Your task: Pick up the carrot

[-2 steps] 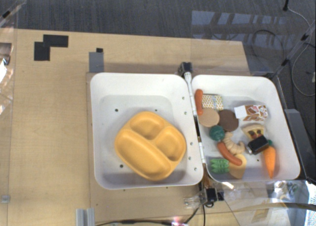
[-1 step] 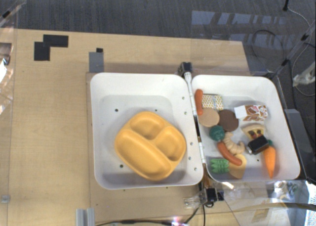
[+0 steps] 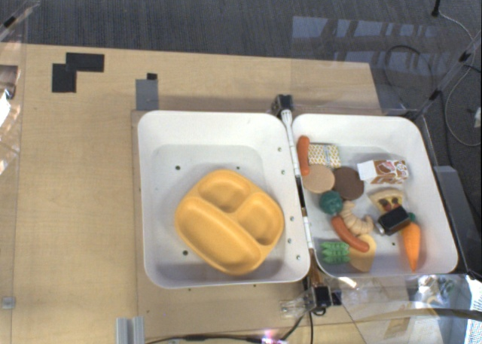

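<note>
Claw: I cannot tell whether it is released or clenched, and nothing is showing it grasping anything. Judging from this, the pick is not yet starting; the approach is the step in hand.

Scanning left to right. Left bin (image 3: 147, 184) is holding a yellow sectioned plate (image 3: 226, 220), sitting at a slant, well apart from the task. Right bin (image 3: 431, 162) is carrying the clutter: a red sausage-like piece (image 3: 303, 156) is lying along its left wall, a tan disc (image 3: 318, 179) and a brown disc (image 3: 347, 182) are touching, and a green piece (image 3: 334, 252) is sitting at the near-left corner.

The carrot (image 3: 411, 245) is lying at the near-right corner of the right bin, thick end up-frame, tip pointing toward the near wall.

The next move is probably calling for a descent over the carrot's thick middle, jaws spanning its width.

In the way: a black piece (image 3: 394, 220) is touching the carrot's upper left, and the bin wall is crowding its right side, leaving little room.
</note>
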### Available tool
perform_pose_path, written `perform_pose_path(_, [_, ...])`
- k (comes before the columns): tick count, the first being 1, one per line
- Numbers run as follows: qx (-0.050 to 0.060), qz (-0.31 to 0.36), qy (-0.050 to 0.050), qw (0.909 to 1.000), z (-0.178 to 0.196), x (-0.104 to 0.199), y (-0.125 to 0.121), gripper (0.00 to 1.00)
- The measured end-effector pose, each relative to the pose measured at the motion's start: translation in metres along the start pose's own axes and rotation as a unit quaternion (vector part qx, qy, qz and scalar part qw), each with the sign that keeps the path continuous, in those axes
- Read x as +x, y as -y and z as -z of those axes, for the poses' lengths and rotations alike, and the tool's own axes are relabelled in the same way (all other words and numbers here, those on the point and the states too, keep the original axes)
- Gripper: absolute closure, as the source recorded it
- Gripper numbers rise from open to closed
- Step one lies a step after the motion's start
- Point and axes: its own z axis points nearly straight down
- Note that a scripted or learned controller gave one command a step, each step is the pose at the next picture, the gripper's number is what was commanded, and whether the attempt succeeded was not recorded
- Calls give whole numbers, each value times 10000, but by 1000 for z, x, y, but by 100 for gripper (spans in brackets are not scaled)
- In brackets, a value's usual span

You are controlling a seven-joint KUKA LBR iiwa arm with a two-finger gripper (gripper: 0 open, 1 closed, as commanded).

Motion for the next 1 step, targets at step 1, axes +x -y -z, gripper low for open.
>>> perform_pose_path(1, [-83,934,-7,9956,-45,-35,47,0])
